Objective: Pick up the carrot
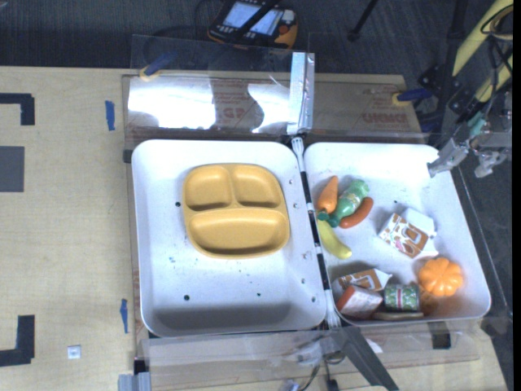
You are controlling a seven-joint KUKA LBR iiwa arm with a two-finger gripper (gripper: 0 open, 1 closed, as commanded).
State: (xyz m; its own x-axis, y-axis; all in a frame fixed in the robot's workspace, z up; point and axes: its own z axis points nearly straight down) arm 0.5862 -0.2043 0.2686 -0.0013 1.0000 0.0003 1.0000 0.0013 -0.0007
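Observation:
The carrot (327, 194) is a small orange cone lying near the upper left of the right bin (456, 218), close to the divider between the bins. It touches a green vegetable (352, 198) and sits beside a red-orange pepper-like piece (359, 212). My gripper (466, 150) hangs at the right bin's far right corner, above its rim, well away to the right of the carrot. Nothing shows between its fingers.
A yellow divided plate (236, 208) lies in the left bin (155, 243). The right bin also holds a banana (333, 239), a small carton (405, 235), an orange pumpkin (440, 276), a can (400, 297) and another carton (359, 292). A clear panel (212, 96) stands behind the bins.

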